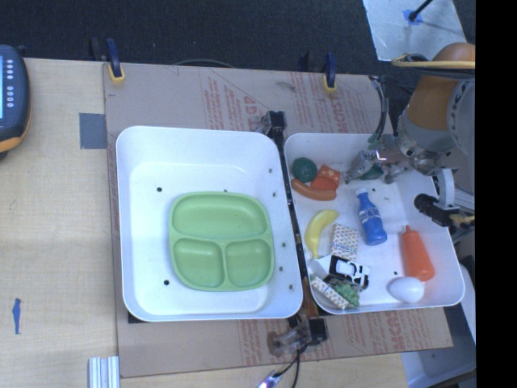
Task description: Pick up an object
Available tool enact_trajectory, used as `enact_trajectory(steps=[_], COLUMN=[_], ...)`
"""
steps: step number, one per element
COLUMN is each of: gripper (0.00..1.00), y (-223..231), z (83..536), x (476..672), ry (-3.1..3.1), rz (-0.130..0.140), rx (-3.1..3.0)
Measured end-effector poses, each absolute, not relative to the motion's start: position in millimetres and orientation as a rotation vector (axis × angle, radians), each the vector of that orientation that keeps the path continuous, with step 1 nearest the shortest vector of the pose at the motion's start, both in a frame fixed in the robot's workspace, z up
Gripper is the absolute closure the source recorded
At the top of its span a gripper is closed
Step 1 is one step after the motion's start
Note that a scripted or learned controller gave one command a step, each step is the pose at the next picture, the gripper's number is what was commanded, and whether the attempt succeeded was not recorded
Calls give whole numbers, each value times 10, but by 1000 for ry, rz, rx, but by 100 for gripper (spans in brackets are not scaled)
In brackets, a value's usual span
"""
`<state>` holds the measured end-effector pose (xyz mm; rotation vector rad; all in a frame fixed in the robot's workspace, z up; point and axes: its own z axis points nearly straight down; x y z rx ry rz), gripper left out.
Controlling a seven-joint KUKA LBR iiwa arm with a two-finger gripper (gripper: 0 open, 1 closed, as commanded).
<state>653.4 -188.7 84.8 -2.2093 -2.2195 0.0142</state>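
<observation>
Gripper [373, 165] hovers at the right bin's [452, 296] twelve o'clock; its spread I cannot tell, it's too blurred. The blue bottle [371, 218] lies just at its six o'clock. Risk: with the orange bottle [417, 254] and banana [320, 226] close by, a descent off target probably nudges neighbours instead.

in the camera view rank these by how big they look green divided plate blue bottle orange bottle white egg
1. Green divided plate, by far the largest.
2. Blue bottle and orange bottle: too alike to rank.
3. White egg, smallest.
</observation>
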Motion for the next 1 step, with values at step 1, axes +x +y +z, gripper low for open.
enact_trajectory(steps=[1], gripper=[0], y=[-1305], z=[915], x=[5961], ry=[-2224], rz=[8], rx=[-2207])
